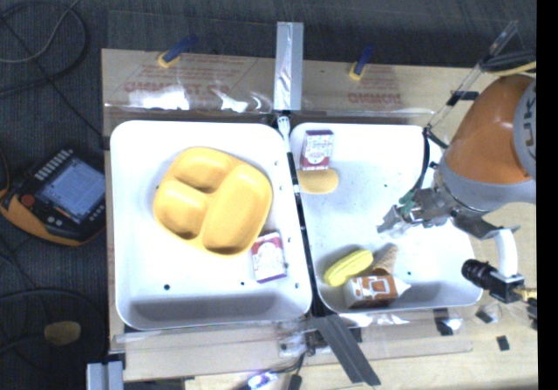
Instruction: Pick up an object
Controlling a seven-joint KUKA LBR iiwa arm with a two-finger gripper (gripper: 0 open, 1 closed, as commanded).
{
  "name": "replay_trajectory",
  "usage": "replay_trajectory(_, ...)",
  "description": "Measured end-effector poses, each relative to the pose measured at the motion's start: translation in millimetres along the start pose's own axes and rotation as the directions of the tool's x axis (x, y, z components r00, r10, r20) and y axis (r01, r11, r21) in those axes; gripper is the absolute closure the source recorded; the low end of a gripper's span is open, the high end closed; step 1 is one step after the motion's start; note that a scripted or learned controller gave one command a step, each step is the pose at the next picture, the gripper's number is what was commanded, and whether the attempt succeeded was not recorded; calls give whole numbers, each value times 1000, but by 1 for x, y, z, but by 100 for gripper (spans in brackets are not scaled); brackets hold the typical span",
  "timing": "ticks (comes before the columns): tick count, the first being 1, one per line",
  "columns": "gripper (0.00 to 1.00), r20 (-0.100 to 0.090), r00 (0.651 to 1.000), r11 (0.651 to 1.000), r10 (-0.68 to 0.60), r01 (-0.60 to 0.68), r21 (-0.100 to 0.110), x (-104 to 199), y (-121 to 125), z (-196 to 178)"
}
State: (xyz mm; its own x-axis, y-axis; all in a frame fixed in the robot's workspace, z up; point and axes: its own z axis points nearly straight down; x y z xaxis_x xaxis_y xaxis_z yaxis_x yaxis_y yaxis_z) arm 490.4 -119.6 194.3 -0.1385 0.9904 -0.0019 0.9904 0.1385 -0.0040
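Two white bins side by side; gripper (pixel 394 218) hangs over the right bin (pixel 375 142), in its right-middle part, arm reaching in from the right with the orange band above the wrist. Cannot tell the pincer's state, the tip is small and blurred against the white floor, and nothing is visibly held in it

Likeliest target by nearness: the yellow banana-like toy (pixel 348 265), lying below and to the left of the gripper in the view, near but apart from it. Its long axis runs at a slant, lower-left to upper-right, the upper-right end pointing roughly toward the gripper. Just beside it, at its lower right, sits a small brown carton (pixel 375 290), touching or nearly touching; a small tan piece (pixel 386 253) lies between the toy and the gripper, can't identify it

Other things in the right bin are well apart from the gripper: a small red-and-white carton (pixel 317 150) at the upper-left corner with a flat yellow piece (pixel 319 181) just under it. The left bin (pixel 131 231) holds a big yellow lobed toy (pixel 212 198) and another small red-and-white carton (pixel 268 257) at its lower right; both across the divider, farther off

Judgement: nothing picked yet; the move needs a short shift down-left, closing across the toy's short side, with the brown carton crowding one end
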Motion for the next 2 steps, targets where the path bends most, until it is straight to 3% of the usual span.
replay_trajectory(1, 0, 0, 1000, 1000, 0, 0, 0, 0, 0, 0)
replay_trajectory(2, 0, 2, 998, 998, -69, 69, -10, 3, -4, 102)
